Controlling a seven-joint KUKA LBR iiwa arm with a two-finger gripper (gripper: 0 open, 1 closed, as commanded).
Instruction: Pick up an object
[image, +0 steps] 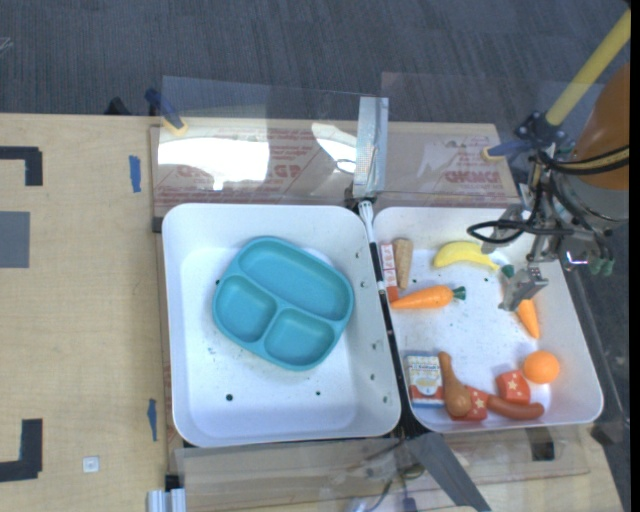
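Tray (284, 303) in left bin (190, 330)

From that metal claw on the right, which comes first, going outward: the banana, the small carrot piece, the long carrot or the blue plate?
Measured from the gripper in the camera view:
1. Small carrot piece, just below it in the right bin.
2. Banana, up and to its left.
3. Long carrot, farther left, near the divider.
4. Blue plate, in the left bin.

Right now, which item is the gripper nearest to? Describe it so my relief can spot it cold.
Look in the right-hand white bin, along its right side. Directly below the gripper lies a small orange carrot piece, short and tapered, with no green top. The longer carrot near the divider has green leaves, and the orange ball below it is round.
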